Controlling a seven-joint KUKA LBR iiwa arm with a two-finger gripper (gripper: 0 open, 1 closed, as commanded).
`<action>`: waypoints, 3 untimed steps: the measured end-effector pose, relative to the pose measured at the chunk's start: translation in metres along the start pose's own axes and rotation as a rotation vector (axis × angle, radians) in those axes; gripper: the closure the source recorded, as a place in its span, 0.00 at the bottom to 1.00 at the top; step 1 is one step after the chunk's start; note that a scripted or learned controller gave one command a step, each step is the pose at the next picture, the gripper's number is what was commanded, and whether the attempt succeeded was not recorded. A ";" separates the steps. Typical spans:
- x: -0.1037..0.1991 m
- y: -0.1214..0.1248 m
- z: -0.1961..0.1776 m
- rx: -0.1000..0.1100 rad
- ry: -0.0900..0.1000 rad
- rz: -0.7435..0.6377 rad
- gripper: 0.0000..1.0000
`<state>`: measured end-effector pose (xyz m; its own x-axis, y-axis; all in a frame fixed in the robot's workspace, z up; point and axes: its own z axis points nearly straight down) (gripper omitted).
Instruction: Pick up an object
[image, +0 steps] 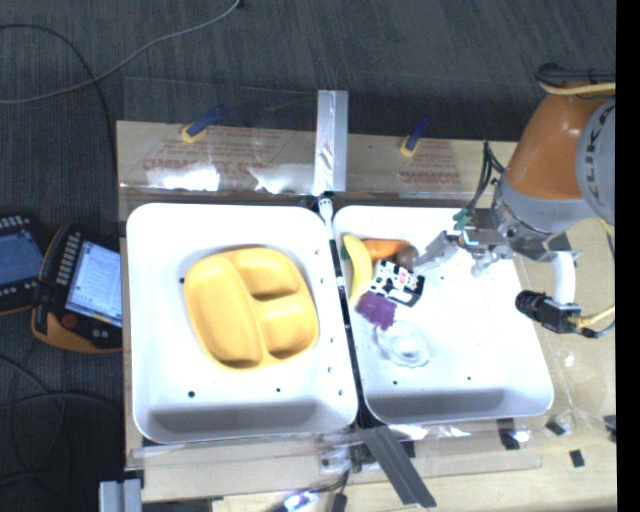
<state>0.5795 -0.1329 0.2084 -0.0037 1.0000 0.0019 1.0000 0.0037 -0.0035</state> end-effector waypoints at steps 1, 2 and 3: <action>0.011 0.037 0.087 -0.042 -0.007 0.021 0.00; 0.015 0.024 0.098 -0.068 -0.009 -0.012 0.00; 0.006 0.050 0.085 -0.021 -0.010 -0.183 0.00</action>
<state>0.6295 -0.1264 0.1228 -0.1852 0.9827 -0.0088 0.9825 0.1854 0.0166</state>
